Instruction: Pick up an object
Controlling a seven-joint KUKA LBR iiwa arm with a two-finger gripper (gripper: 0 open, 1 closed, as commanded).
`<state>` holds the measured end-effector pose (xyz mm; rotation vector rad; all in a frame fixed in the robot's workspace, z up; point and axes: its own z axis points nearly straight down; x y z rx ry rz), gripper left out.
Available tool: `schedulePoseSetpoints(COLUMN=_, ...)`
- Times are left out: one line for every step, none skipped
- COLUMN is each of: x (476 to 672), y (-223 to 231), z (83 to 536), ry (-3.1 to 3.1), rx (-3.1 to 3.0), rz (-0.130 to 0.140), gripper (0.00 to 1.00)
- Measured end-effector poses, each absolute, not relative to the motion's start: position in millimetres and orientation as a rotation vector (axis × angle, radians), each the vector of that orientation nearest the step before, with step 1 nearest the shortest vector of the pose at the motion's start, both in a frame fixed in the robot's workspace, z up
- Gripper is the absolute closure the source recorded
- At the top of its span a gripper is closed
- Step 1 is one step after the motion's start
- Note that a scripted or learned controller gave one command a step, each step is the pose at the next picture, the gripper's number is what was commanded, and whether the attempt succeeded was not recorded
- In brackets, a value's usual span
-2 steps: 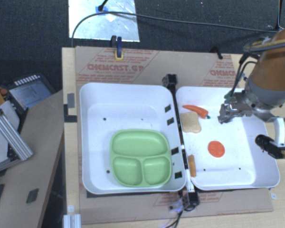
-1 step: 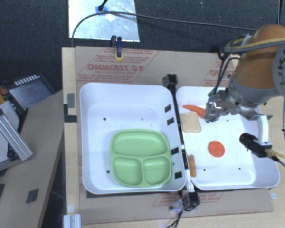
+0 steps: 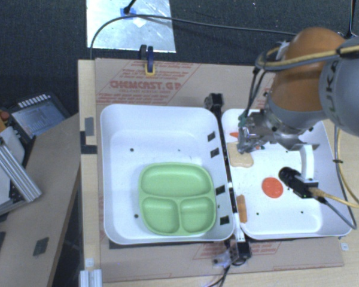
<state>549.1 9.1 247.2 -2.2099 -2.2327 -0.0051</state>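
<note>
From my screen, the nearest thing to grab is a tan flat piece (image 3: 243,159), thin, matte and roughly rounded like a slice of toy bread. It lies on the floor of the right bin (image 3: 287,220) close to that bin's left wall. The gripper (image 3: 249,141) hangs directly above its upper edge, so close that I cannot say whether they touch, and I cannot tell from this slant how the gripper is set. Near the piece, toward the bin's middle, lies a flat red-orange disc (image 3: 273,187). A slim orange-brown stick (image 3: 242,208) lies along the left wall farther toward the front, and a small orange bit (image 3: 233,135) sits just left of the gripper. The left bin (image 3: 122,160), smooth white plastic, holds a pale green tray (image 3: 177,198) with three compartments and rounded corners. Both bins rest on printed cardboard covering the bench (image 3: 167,82).
</note>
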Motion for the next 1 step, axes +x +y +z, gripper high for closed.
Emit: schedulePoseSetpoints(x=545.2, y=54.1, z=244.2, ry=-2.232, rx=-2.211, rz=-0.004, gripper=1.00)
